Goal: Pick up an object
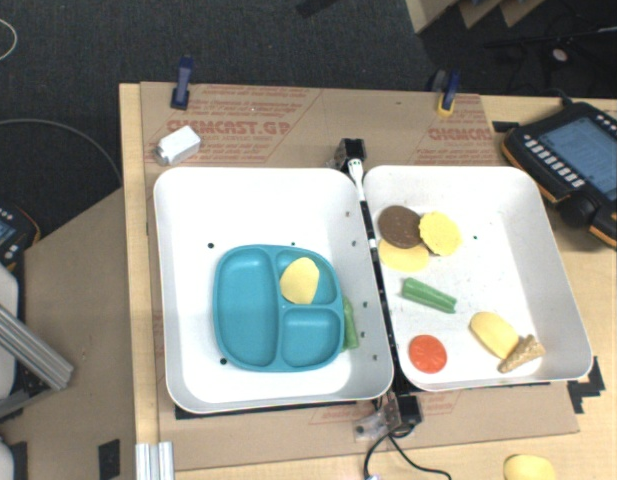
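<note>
Loose items spread apart in the right bin, leaving clearance for grasping.
The pincer's state cannot be told; the green stick lies isolated.

From my seat I count two white bins on the worktop: the left bin and the right bin. In the left one I see one teal divided tray, one yellow piece lying in it, and one green sliver at its right edge. In the right one I count six pieces: one brown disc, two yellow rounds, one green stick, one red disc, and one yellow lump with a tan wedge. Two clamps sit at the board's far edge
</note>
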`<state>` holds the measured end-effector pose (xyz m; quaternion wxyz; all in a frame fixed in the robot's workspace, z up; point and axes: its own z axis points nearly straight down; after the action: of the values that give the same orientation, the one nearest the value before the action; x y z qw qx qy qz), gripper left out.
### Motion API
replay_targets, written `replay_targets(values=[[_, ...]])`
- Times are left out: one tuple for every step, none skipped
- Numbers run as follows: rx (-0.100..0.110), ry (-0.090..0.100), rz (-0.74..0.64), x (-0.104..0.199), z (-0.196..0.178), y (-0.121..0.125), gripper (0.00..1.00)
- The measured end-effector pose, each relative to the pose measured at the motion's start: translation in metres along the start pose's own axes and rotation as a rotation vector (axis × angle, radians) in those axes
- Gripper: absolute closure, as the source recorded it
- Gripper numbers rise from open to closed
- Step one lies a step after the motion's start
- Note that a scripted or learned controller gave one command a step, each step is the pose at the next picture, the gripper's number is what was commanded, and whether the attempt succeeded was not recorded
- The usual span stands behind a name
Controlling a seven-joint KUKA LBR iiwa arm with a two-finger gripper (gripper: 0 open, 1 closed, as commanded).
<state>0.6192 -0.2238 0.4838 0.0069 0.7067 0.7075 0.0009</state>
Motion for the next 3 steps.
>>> replay_targets(values=[[-0.004, -0.003, -0.001, 0.0, -0.011, 0.001, 1.0], [0.024, 0.013, 0.003, 0.019, 0.107, -0.033, 1.0], [-0.003, 0.004, -0.002, 0.045, 0.001, -0.025, 1.0]])
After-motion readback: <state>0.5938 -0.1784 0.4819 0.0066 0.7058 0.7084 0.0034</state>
